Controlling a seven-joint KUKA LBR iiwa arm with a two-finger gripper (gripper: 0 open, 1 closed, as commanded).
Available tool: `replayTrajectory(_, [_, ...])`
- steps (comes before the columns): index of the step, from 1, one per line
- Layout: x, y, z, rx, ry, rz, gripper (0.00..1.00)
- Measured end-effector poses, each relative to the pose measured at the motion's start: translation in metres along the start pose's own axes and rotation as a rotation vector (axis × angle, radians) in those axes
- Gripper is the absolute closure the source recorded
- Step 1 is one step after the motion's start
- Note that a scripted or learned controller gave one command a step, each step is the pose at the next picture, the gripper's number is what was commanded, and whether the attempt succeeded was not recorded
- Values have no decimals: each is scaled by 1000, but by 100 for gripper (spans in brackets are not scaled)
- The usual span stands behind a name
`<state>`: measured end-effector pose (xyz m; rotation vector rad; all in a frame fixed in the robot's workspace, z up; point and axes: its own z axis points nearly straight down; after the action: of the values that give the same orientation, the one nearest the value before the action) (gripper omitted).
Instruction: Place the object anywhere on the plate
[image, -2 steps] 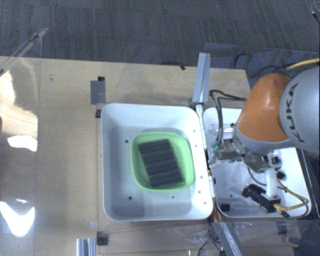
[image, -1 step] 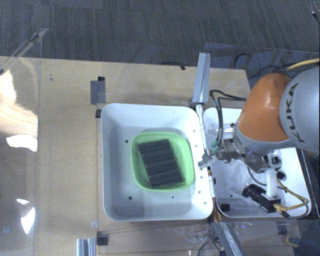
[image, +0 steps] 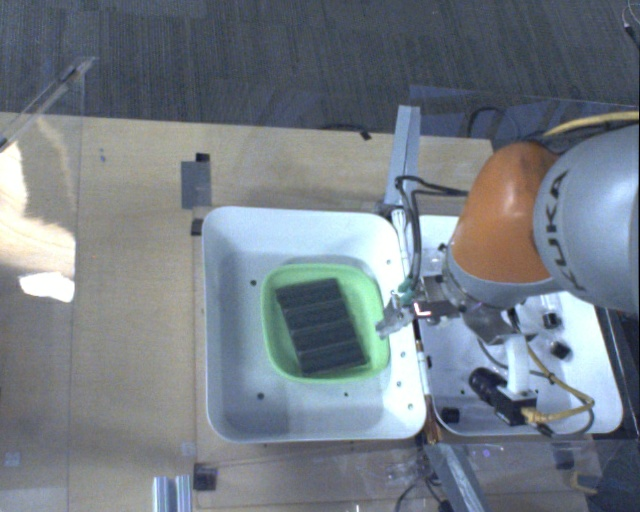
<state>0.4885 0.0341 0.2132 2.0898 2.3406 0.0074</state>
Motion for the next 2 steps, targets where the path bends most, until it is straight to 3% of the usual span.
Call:
replayTrajectory(1, [14,20,29,2,0,-11,0])
replayTrajectory(2, [-46,28,28,-1,-1,-33,0])
